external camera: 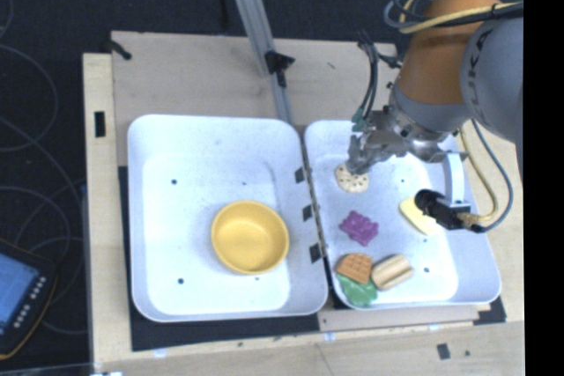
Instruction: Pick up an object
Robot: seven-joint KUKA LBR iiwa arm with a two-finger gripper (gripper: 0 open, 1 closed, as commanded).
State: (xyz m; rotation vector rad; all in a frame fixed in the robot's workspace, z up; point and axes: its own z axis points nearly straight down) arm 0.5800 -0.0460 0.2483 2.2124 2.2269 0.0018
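A wooden table (211, 75) seen from above at a slant carries 2 shallow white bins side by side. The left bin (176, 154) holds 1 yellow bowl (250, 236), sitting upright toward its lower right area.

The right bin (467, 273) holds several small toy foods. A pale round cookie (354, 180) with dark specks lies near the bin's upper left corner. Below it, near the middle, is a purple knobbly piece (359, 227). Along the lower edge, a tan waffle-like square (354, 266) rests on a green leaf-shaped piece (359, 292), just beside a beige bread roll (392, 271). A pale yellow piece (414, 214) lies toward the right, partly behind a black cable fitting.

The grey and orange arm reaches in from the right, and its gripper (359, 161) is directly over the cookie, its tip meeting the cookie's upper edge. Whether the fingers are released or clenched cannot be told from this angle, and the cookie is not visibly between them.

The cookie looks like the likely target. It is probably light, stiff plastic or foam, flat and smooth, so it may slide or tip when pinched. Judging from its shape, the fingers should straddle its rim across the middle, low against the bin floor, since the thin disc offers little height.
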